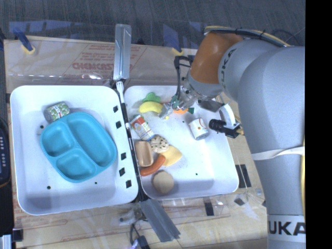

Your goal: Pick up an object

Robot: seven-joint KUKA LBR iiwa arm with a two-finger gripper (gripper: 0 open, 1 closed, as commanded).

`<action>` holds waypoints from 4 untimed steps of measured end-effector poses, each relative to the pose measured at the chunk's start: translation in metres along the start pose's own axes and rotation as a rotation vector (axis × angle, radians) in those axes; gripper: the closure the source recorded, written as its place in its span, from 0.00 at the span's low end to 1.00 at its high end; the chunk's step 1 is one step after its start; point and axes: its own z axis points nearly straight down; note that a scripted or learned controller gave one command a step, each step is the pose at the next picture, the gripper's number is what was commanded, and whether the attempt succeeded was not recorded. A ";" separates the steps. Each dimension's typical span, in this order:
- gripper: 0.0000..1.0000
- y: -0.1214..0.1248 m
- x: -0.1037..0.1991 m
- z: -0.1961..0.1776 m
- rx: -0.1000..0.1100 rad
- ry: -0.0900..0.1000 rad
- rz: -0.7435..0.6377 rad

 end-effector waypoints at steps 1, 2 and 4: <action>1.00 0.000 0.001 -0.010 0.003 0.002 -0.005; 0.00 0.000 0.002 -0.010 0.008 0.007 -0.005; 0.00 -0.078 0.039 0.003 -0.002 -0.001 0.118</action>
